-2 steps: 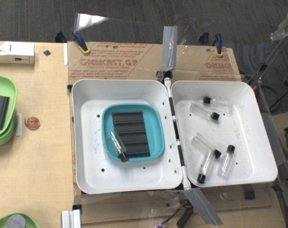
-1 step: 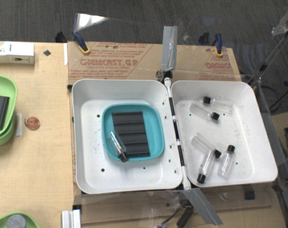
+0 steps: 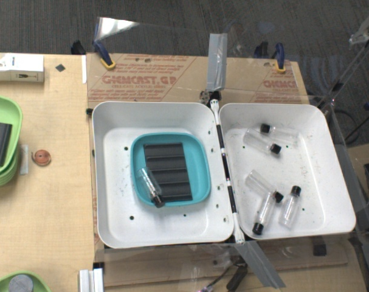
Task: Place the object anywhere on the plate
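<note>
Clear vial [image 3: 151,187] w/ black cap lying on teal plate [image 3: 199,163]

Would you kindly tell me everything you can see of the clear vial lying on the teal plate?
The clear plastic vial with a black cap lies on its side, slanted, cap toward the viewer, at the near left of the square teal plate in the left white bin. It rests across the plate's black ribbed insert. It looks empty. Nothing else touches it.
</note>
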